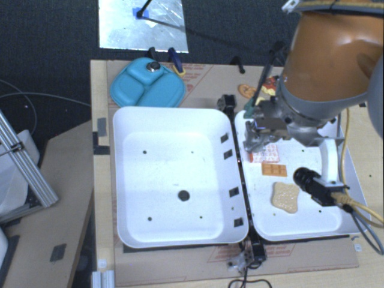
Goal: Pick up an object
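Far to the gripper's left, past the bench edge, a ribbed aluminium rail (24, 167) leans at a slant over a pale side surface. Up and to the left of the gripper, a smooth turquoise plastic tray (148, 84) with moulded compartments lies on the cardboard sheet (204, 80) that covers the bench, and behind it a shiny, crinkled silver panel (143, 15) lies flat on dark carpet.

Two shallow white bins with rounded corners sit side by side, touching along their inner rims. The left bin (174, 176), directly left of the gripper, has a smooth matte floor marked by one larger dark round spot (183, 195) and several small dark dots. Four small black clips (231, 173) run down the seam between the bins.

The gripper (259, 138) hangs low over the upper left part of the right bin (312, 221), just right of the seam; whether its metal fingers are apart or closed cannot be told. Just below it lies a flat white card with red print (266, 154), partly under the tool. Below that rests one orange square cracker-like piece (275, 170), and further down one rough, tan, lumpy bread-like piece (285, 197). That makes three loose objects in the right bin, all apart from the gripper.

Right of these, a black cylindrical fitting (313, 185) on the arm overhangs the bin floor, and the glossy orange band (330, 47) looms above, hiding the bin's far corner.
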